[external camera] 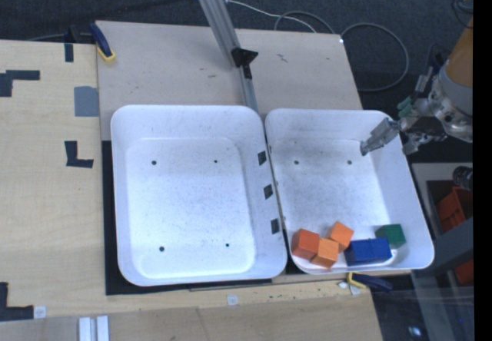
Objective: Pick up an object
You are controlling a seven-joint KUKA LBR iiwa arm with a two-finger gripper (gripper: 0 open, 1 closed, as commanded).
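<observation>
1. Left bin (184,120): well left of the claw, across the divide.
2. Right bin (323,136): claw (390,138) sits at its upper right rim, fingers spread, nothing between them.
3. Blocks well below the claw, along the near wall: three orange blocks (321,243), blue block (368,251), green block (391,234) nearly straight under it.
</observation>
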